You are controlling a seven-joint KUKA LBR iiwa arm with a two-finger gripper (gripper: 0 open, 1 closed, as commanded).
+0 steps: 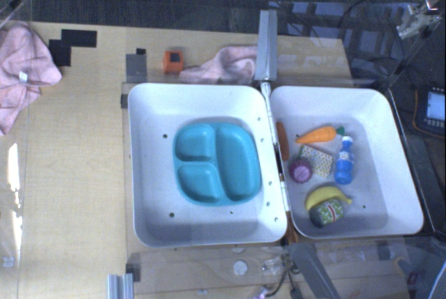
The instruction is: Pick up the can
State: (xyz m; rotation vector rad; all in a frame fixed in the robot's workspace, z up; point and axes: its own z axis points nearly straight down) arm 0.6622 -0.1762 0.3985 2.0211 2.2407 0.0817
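Observation:
The can is dark green with a coloured label. It lies on its side near the front of the right bin. A yellow banana curves right against its far side, touching it. The near wall of the bin is just in front of the can.
Also in the right bin are a carrot, a blue bottle, a purple round item, a speckled pad and a brown sausage by the left wall. A blue divided plate sits in the left bin.

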